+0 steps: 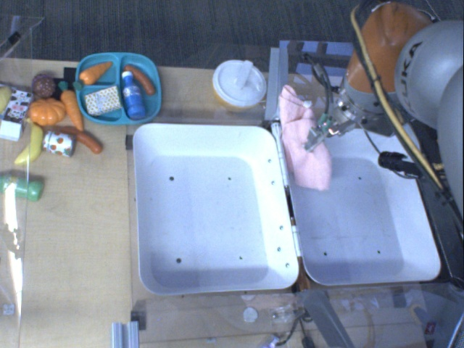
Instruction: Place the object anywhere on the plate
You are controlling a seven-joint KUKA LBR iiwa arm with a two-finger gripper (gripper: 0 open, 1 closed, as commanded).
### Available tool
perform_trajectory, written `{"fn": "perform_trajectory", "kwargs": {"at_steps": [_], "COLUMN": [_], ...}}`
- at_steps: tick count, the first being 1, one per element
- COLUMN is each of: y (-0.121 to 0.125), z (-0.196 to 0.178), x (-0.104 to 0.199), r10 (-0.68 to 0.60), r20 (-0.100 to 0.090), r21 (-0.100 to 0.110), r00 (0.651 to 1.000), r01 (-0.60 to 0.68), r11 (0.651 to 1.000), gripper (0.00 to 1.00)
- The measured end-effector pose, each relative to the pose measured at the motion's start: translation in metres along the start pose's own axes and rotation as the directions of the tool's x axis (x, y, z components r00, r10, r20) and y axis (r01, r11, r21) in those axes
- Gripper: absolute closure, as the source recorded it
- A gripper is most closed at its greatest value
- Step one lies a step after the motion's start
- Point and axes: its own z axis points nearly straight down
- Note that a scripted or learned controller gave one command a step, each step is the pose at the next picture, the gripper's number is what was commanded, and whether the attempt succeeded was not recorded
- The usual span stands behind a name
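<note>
Camera view, seen from above at a slant. You see two white bins side by side on the bench: the left bin [210, 209] and the right bin [370, 238]. The arm [413, 56], grey with an orange band, reaches in from the right, and its gripper [319, 133] sits over the upper left corner of the right bin. A pink cloth [304, 154] hangs from the fingers (the jaws are closed on its upper part, as far as you can judge); the cloth drapes down against the bin's left wall, close to the seam between the two bins.

Behind the bins, just left of the arm, note a white lidded cup [239, 84]. Further left on the bench lies a teal divided plate [118, 89], well apart from the cloth, holding small toy foods, a blue bottle [133, 94] among them. More toy foods lie scattered at the bench's left end, including a banana [30, 147] and a small pumpkin [46, 112].
</note>
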Motion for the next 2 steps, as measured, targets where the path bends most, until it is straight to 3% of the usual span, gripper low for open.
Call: {"fn": "perform_trajectory", "kwargs": {"at_steps": [1, 2], "y": [0.002, 0.008], "z": [-0.040, -0.035], "x": [0.001, 0.046], "r10": [-0.008, -0.400], "r20": [0.000, -0.002], "r21": [-0.001, -0.002], "r00": [1.000, 0.917], "r01": [0.008, 0.400], "r11": [1.000, 0.917], "gripper": [1.00, 1.00]}}
